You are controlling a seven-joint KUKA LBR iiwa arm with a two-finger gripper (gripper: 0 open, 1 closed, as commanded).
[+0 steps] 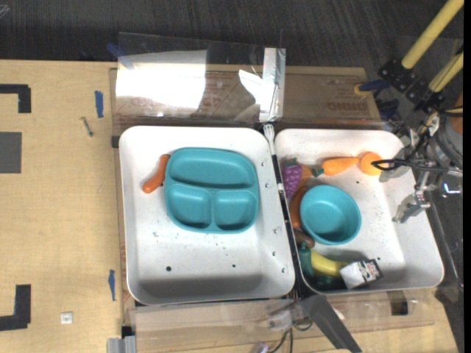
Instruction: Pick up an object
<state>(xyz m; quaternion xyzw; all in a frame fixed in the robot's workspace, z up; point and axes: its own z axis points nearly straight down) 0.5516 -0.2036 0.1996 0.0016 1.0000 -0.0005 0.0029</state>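
The right bin (390, 234) holds a teal bowl (330, 213) in its middle. An orange carrot (350, 165) lies along the far wall, with purple grapes (293, 175) to its left. A yellow banana (324, 264), a green item (305, 258) and a small white bottle (360, 272) lie at the near wall. My gripper (407, 190) hangs over the right bin's right edge, to the right of the carrot and the bowl, with nothing seen in it. In the left bin (213, 271) a teal divided plate (212, 188) lies with an orange sausage (155, 175) against its left side.
A clear plastic sheet and taped cardboard (221, 87) lie behind the bins. Yellow poles and cables (430, 31) stand at the back right. Bare wooden bench top (55, 212) stretches to the left of the bins.
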